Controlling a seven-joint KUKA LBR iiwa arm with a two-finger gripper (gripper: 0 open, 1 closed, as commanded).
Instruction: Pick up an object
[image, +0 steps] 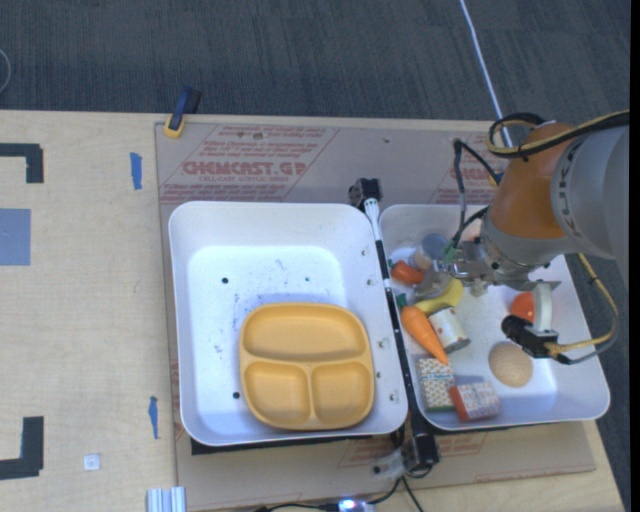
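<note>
Two shallow white bins on the tabletop (90, 330), seen from above. The left bin (200, 235) holds a yellow divided tray (306, 362). The right bin (580, 395) holds the candidate objects: a carrot (424, 335), a yellow banana-like piece (445, 297), a small cylinder (447, 327) just beside the carrot, a tan egg-shaped item (511, 364), and two small boxes (455, 392) near the front wall. The arm's claw (470, 268) is low over the cluttered back-left of the right bin, near the yellow piece; whether it is spread or closed, you cannot tell, since the wrist hides it. Nothing is visibly held. To do this step well, pick one item standing apart from its neighbours, centre over it, and descend straight; the crowded cluster probably invites a glancing miss.
</note>
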